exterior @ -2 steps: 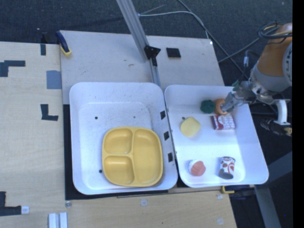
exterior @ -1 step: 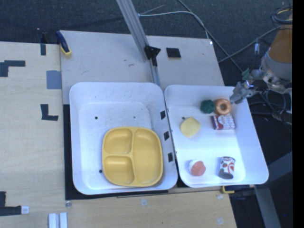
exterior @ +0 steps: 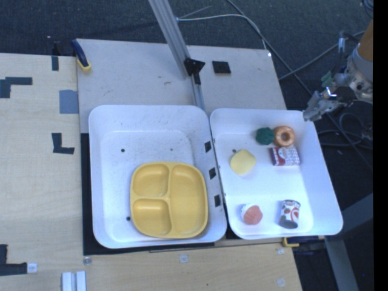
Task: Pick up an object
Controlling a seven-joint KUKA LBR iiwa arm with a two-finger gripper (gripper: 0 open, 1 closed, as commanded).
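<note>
We see the gripper (exterior: 316, 107) just off the right bin's (exterior: 321, 180) far-right corner, above the bench; can't tell how it's set, nothing visibly held. Inside that bin: donut (exterior: 284, 136) near the far rim w/ green piece (exterior: 264, 136) touching it, red packet (exterior: 284, 156) just below, yellow lump (exterior: 242, 162) toward centre, can (exterior: 290, 213) near the front rim.

- The arm (exterior: 364, 59) ran off the frame's right edge, above the right bin (exterior: 315, 223), so little beyond its wrist showed.
- The gripper (exterior: 316, 109), just past that bin's upper right corner, was too small and blurred to read its fingers.
- The print on the small can (exterior: 290, 213), in that bin's lower right, was too small to read.
</note>
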